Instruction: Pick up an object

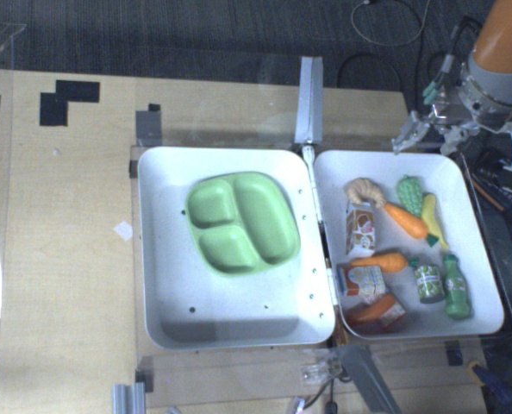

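Note:
The right bin [471, 198] holds several toy foods: a tan drumstick [364, 192], a green bumpy vegetable [409, 191], a carrot [405, 220], a yellow banana [429, 217], a brown packet [360, 231], a second orange piece [379, 263], a small box [365, 281], a green can [427, 283], a green bottle [455, 288] and a red sausage [377, 310]. My gripper [429, 137] hangs over the back rim of this bin, open, with nothing between its fingers. It is above and behind the food.
The left bin [165, 257] holds a green divided plate [241, 222]. A metal divider bar [308, 102] stands between the bins at the back. Cables [394, 24] lie behind the right bin. Bare wooden bench lies to the left.

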Robot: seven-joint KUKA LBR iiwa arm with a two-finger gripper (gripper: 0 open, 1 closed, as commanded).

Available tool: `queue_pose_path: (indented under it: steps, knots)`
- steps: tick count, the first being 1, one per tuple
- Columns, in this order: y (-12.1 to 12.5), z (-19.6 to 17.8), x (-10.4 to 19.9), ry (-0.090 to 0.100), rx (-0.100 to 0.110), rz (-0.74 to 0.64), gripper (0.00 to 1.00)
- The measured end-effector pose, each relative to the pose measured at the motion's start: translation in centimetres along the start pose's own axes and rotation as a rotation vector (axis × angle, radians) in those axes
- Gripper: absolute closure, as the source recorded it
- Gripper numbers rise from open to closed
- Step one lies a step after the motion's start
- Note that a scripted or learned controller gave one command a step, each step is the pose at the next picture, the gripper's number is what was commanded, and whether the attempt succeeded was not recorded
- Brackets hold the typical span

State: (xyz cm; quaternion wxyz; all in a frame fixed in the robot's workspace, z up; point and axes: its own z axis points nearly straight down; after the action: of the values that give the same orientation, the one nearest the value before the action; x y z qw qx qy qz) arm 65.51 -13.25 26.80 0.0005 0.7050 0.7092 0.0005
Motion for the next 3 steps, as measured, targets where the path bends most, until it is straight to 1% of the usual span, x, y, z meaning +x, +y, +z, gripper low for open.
queue_pose_path:
  steps: [1,2,3]
  knots:
    - [-1.8,13.0,3.6,0.000,0.001,-0.101,0.00]
    - [-7.0,16.7,1.9,-0.002,-0.017,-0.149,0.00]
    - [-6.8,15.8,2.0,0.001,-0.017,-0.151,1.00]
